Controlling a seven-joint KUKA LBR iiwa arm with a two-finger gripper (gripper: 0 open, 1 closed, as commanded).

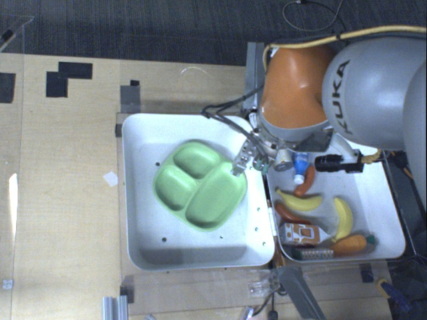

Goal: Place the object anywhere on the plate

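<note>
Hovering at the green plate (200, 184) rim, the fingers (241, 163) look small and blurred; their gap is unreadable.

A pale green plate (200, 184) looks like smooth matt plastic. The two white bins (143, 199) look like glossy moulded plastic. The bench (60, 199) has a light wood-look surface. The arm (360, 85) has a satin grey shell and a glossy orange band (297, 89). The gripper (241, 163) looks like bare metal.
</note>
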